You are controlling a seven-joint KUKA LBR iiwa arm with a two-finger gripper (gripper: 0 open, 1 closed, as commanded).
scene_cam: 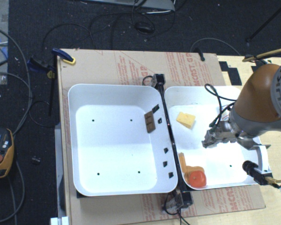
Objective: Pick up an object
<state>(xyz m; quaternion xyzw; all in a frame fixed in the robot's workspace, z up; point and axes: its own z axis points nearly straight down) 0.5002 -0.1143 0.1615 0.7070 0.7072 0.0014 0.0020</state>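
The claw (210, 141) hangs low over the right bin (203, 95), near its middle, at the end of the grey arm (262, 102) with its orange band that reaches in from the right. From this slant I cannot tell how the claw stands, and nothing can be seen caught in it.

Just up and to the left of the claw, apart from it, a yellow wedge-shaped block (186, 120) lies on the bin floor. Further off, in the near left corner of the same bin, a red round object (196, 177) sits against the wall, touching an orange piece (183, 163) that runs along the divider.

Across the divider, in the left bin (84, 97), a small brown block (150, 122) rests against the right wall, with a darker bit just above it.

Both bins sit side by side on the brown cardboard-covered table (112, 64). A blue and yellow clamp (63, 56) grips the table's far left corner, and black cables trail over the dark floor beyond.
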